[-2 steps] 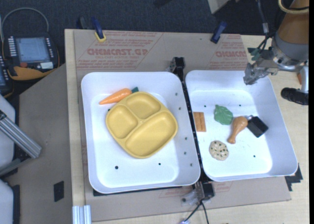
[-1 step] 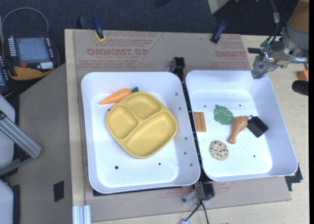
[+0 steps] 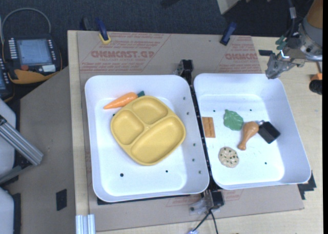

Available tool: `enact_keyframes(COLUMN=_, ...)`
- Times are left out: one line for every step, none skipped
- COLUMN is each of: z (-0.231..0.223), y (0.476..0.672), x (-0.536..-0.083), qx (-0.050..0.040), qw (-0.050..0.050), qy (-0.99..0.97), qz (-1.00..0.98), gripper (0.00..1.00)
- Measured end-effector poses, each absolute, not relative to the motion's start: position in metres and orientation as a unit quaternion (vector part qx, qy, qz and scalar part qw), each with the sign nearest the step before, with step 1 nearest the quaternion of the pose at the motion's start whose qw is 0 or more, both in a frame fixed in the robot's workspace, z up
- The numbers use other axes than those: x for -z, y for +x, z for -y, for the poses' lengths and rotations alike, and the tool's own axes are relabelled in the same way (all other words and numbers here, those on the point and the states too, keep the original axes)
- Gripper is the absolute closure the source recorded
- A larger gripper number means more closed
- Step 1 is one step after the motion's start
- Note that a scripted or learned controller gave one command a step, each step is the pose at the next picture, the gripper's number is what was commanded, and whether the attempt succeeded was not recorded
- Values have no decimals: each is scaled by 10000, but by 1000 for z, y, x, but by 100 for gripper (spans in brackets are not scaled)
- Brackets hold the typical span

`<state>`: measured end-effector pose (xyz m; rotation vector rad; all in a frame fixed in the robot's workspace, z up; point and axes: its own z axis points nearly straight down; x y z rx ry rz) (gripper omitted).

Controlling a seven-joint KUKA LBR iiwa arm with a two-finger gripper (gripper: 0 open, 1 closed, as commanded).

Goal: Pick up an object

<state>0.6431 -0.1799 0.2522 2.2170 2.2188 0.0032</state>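
1. white plastic, two bins side by side on the table [image 3: 77, 100]: the left bin [image 3: 97, 141] holds a yellow divided plate [image 3: 147, 135] with a toy carrot [image 3: 120, 100] touching its upper left edge.
2. the right bin [image 3: 287, 125] holds the likely picks: a green leafy piece [image 3: 233, 120], a drumstick [image 3: 248, 134], a black block [image 3: 268, 132], a cookie [image 3: 228, 156] and a small orange-brown strip [image 3: 208, 127] near the left wall.
3. the hand [image 3: 274, 69] hangs at the right bin's upper right corner, above the rim, well apart from every object. whether it is apart or together i cannot tell; it looks to hold nothing.
4. judgement: the step in hand is choosing a target and approaching. the cookie stands clear of its neighbours, so it seems the safest pick.
5. the drumstick touches or nearly touches the black block, and the green piece lies just beside it; a descent there risks nudging all three.
6. come straight down over the chosen object's middle, staying away from the bin walls.
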Motion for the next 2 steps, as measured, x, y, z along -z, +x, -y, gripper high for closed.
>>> enact_keyframes(z=130, y=622, x=-239, qx=5, qw=-20, qy=7057, qz=-7085, gripper=100)
enact_keyframes(z=80, y=603, x=-227, qx=3, qw=-24, qy=7053, qz=-7089, gripper=100)
